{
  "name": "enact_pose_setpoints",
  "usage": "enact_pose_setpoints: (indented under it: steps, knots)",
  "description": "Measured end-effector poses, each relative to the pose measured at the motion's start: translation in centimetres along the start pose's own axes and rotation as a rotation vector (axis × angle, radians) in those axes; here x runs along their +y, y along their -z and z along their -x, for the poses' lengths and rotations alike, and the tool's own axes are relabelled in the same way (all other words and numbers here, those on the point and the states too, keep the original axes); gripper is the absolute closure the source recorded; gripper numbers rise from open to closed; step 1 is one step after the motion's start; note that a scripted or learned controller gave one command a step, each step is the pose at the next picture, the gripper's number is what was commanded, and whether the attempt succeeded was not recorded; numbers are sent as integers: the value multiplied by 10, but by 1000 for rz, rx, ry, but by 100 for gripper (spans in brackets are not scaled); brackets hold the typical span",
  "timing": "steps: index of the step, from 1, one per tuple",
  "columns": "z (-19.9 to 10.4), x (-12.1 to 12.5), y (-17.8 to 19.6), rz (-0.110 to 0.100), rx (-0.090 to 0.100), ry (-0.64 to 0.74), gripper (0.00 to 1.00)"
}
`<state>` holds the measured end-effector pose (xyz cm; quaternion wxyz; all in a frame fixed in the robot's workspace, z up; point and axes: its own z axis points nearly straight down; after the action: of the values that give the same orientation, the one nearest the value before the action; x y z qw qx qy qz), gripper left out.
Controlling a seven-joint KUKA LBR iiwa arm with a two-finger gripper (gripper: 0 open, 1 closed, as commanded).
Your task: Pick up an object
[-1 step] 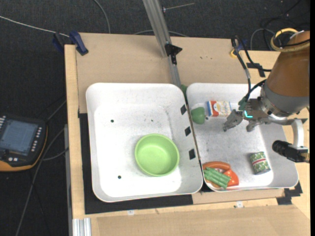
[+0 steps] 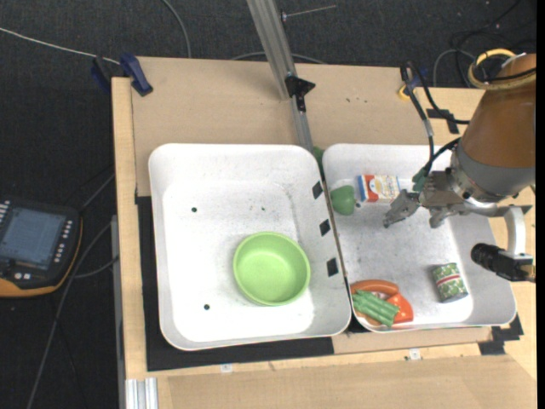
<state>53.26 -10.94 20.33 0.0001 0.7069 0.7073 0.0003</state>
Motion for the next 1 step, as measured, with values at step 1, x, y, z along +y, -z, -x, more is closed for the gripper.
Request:
enact_pose_setpoints:
  steps: [1]
  knots:
    - [8, 1, -52, -4, 0, -1, 0]
